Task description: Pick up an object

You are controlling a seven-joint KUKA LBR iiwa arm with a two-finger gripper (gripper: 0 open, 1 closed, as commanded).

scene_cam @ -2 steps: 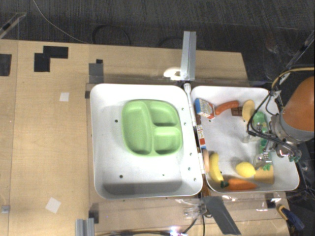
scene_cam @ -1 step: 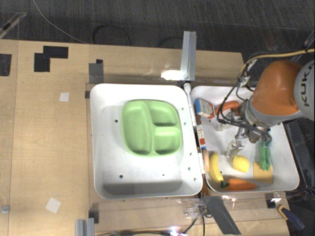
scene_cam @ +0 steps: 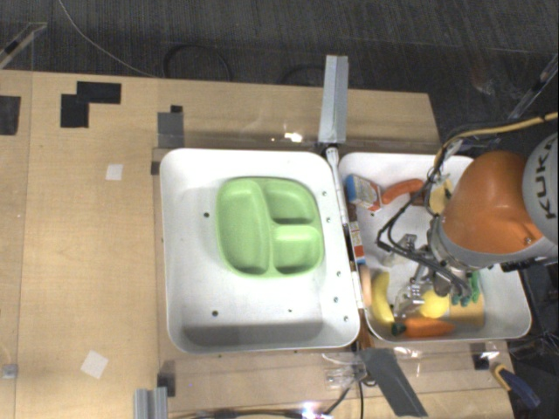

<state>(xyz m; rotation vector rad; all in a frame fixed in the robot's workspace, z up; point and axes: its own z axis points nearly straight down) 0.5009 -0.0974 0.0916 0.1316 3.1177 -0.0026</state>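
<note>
- two shallow white bins are carried side by side on the wooden counter (scene_cam: pixel 79 260), with a grey metal divider post (scene_cam: pixel 333 99) standing at the far end of their shared edge.
- in the left bin (scene_cam: pixel 188 260) a light green tray (scene_cam: pixel 266 225) with three compartments is seen, lying flat near the bin's middle and slightly toward the far side; nothing is seen inside its compartments.
- the right bin (scene_cam: pixel 515 317) is crowded with small things, and much of it is covered by the grey arm with its orange band (scene_cam: pixel 489 203), which reaches in from the right.
- a yellow banana (scene_cam: pixel 380 297) is seen lying along the right bin's left wall, near the front corner.
- an orange carrot-shaped piece (scene_cam: pixel 428 327) lies along the front wall, just beside the banana's near end.
- a small yellow rounded object (scene_cam: pixel 434 305) sits just above the carrot-shaped piece, at the tips of the pincer (scene_cam: pixel 417 299).
- a green item (scene_cam: pixel 472 291) is partly seen at the right of the yellow object, under the arm.
- at the far left of the right bin a packet with blue and red print (scene_cam: pixel 360 190) and an orange-red piece (scene_cam: pixel 403 188) are seen.
- the pincer is lowered into the front part of the right bin, among the banana, the yellow object and the carrot-shaped piece; whether it is wide, narrow or gripping anything cannot be told, as it is tangled with cables and clutter.
</note>
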